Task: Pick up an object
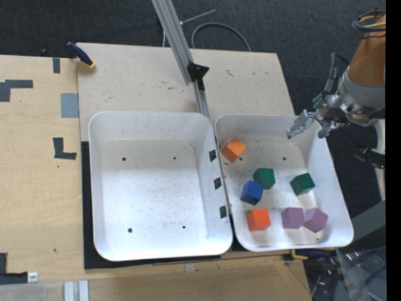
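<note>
Gripper (308, 125) hangs over the right bin (332, 187) rim, jaw state I can't tell, carrying nothing visible. Purple cubes (304, 219) touch; grabbing there risks a slip.

one fixed camera overhead, tilted down (slight slant) on the left bin (100, 168) and right bin (329, 174), far enough to frame both; arm (366, 74) enters right.
</note>
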Robot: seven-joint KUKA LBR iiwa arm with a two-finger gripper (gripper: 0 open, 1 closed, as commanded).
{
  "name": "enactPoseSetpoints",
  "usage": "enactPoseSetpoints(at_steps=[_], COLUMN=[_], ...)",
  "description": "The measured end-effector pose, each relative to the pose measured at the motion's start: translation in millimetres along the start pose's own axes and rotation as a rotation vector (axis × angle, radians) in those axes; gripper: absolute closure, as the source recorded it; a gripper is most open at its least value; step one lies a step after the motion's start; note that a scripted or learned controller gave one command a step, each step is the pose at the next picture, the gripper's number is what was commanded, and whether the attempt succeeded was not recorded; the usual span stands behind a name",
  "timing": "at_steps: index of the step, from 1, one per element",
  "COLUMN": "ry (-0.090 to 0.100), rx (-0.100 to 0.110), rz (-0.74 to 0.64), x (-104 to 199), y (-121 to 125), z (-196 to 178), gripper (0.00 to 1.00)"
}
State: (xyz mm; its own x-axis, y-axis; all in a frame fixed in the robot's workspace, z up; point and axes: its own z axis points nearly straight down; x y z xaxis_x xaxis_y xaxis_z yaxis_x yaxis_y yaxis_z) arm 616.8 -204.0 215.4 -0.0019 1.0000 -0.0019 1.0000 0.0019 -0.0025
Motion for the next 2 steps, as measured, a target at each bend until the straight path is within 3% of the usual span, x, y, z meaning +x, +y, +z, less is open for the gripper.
enactPoseSetpoints(at_steps=[1, 2], ry=[0.008, 0.003], rx=[0.006, -0.003], rz=[0.001, -0.005], x=[57, 90], y=[-70, -5], z=[93, 126], gripper=[0.0, 0.0])
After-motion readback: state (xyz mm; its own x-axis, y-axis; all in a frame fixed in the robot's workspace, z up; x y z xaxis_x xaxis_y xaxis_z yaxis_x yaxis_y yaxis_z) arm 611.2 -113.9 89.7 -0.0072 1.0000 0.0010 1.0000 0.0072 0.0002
